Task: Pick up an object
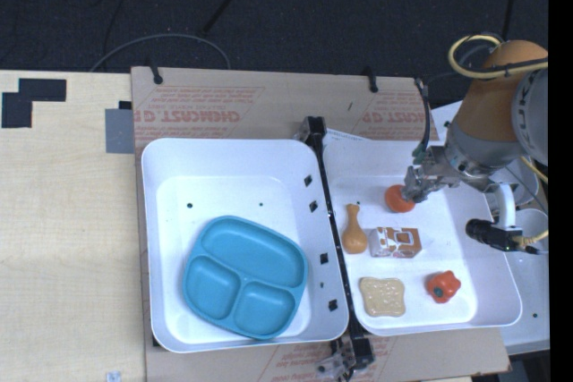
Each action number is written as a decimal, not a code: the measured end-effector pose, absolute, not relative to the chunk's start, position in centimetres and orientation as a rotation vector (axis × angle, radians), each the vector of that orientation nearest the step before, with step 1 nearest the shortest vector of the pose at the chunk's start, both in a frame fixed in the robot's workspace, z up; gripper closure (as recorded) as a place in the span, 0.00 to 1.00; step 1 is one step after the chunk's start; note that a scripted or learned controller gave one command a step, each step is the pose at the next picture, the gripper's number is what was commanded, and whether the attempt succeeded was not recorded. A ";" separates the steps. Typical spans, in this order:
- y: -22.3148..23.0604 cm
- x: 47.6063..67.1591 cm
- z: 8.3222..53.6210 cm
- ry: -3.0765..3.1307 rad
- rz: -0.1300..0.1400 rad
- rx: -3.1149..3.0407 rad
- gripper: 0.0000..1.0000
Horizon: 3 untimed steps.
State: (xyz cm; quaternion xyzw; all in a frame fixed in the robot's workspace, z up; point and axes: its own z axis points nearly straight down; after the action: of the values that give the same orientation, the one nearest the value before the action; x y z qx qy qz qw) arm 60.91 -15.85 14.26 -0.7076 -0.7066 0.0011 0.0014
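From above the bench, two shallow white bins sit side by side on a sheet of brown cardboard. The left bin holds a blue divided tray, three compartments, lying a little askew toward the bin's near side. The right bin carries the small things: an orange-red round object toward the middle, a tan bottle-shaped piece lying just beside the divider between the bins, a brown and white carton-like item right next to it, a pale slice of toast near the front edge, and a red pepper-like toy with a green bit on top, off to the right of the toast. The arm reaches in from the right, grey with its orange band up high, and the gripper is down in the right bin, right against the orange-red round object on its right side. Whether it has hold of that object, or merely stands over it, I cannot tell from this angle. A black fitting juts out beside the wrist, over the bin's right side.
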 end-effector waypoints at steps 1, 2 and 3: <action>-15.1 60.5 19.1 -2.224 -0.002 -2.221 1.00; -14.4 60.1 24.0 -2.226 -0.003 -2.220 1.00; -14.5 60.2 28.0 -2.225 -0.002 -2.221 1.00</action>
State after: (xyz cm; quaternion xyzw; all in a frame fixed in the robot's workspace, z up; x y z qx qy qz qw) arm 60.15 -14.48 28.03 -0.7064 -0.7078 -0.0007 -0.0012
